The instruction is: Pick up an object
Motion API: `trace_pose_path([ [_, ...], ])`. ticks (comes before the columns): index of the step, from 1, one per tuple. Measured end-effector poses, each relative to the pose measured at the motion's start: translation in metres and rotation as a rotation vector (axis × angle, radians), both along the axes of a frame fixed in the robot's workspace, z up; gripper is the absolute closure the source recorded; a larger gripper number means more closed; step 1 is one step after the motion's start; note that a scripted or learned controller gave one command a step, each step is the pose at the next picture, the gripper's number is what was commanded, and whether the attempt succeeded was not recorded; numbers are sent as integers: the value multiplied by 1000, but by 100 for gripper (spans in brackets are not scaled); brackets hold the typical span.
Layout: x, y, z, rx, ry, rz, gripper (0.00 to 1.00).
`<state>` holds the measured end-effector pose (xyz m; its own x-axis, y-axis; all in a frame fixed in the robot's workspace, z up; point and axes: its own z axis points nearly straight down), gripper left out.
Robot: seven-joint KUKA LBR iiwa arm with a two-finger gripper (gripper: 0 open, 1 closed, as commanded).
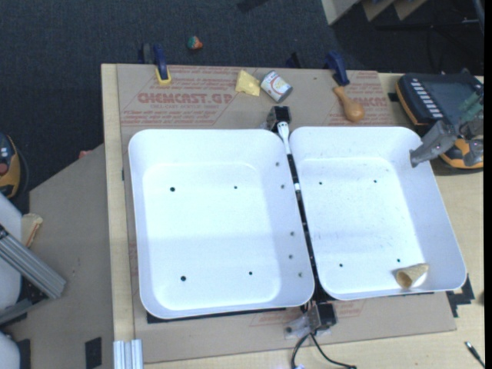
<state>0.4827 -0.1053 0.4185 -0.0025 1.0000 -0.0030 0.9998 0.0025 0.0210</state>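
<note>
brightness: I read it as even, fairly bright overhead light; dark carpet (92, 21) at the far side stays dim
glare: left bin (154, 148) floor partly blown out, detail lost
shadows: soft, a faint grey band across the left bin's far half
focus: I see mild softness overall, grainy, right edge blurriest

The brown board (192, 98) under the bins reads "CHEMCAST".

Single fixed overhead view, slanted down across both white bins (146, 206).
</note>
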Motion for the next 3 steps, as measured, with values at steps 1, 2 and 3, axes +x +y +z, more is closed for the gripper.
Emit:
trace_pose_path([
  [1,1,0,1,1,15,-1,100],
  [2,37,13,-114,5,33,-1,100],
  [3,-4,9,50,0,-1,-2,100],
])
